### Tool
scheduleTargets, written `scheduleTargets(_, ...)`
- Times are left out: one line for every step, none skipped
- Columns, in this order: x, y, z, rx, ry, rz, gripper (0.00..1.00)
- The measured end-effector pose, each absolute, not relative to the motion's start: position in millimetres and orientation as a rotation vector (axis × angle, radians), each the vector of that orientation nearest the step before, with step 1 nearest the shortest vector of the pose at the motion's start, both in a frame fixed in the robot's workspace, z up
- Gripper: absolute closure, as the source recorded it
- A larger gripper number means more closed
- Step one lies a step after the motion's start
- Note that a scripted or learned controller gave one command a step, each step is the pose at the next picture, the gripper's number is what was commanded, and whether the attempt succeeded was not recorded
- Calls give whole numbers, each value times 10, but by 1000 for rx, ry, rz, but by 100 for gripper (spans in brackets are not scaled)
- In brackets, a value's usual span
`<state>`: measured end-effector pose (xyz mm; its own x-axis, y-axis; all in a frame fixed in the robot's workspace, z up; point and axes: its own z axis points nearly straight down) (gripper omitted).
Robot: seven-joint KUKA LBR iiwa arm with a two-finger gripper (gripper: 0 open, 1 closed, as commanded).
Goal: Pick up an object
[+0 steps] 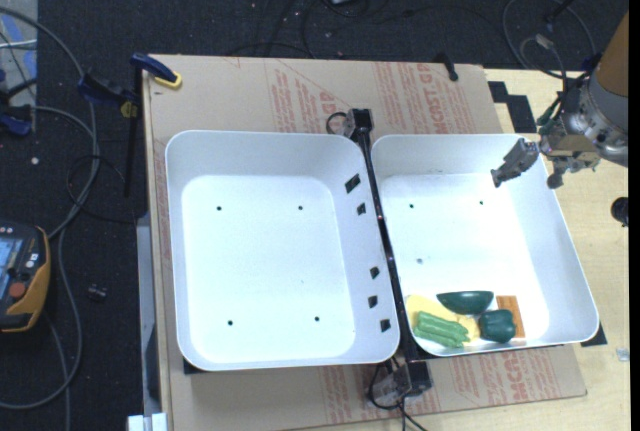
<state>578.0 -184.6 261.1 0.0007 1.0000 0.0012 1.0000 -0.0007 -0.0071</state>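
Observation:
My gripper (pixel 527 175) hangs over the far right corner of the right bin (pixel 470 229), open, with nothing between its fingers. Several small objects lie clustered in that bin's near corner, well away from the gripper. Among them are a dark green bowl-shaped piece (pixel 466 300), a ridged light green piece (pixel 441 329) and a teal block (pixel 497 325). A flat yellow piece (pixel 424 306) and an orange piece (pixel 511 304) lie among them.
The left bin (pixel 262 249) sits beside the right one, with a black divider strip (pixel 375 219) between them. Both rest on a cardboard sheet (pixel 300 89). Cables and a blue-yellow clamp (pixel 155 71) lie beyond the far left of the bench.

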Motion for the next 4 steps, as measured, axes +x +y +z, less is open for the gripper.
scheduleTargets(5792, -1844, 2650, -2221, -2222, 0, 0)
scheduleTargets(5697, -1819, 2168, -2219, -2219, 4, 0)
scheduleTargets(5738, -1891, 1595, -2219, -2218, 5, 0)
scheduleTargets(5721, -1820, 1148, -2218, -2219, 3, 0)
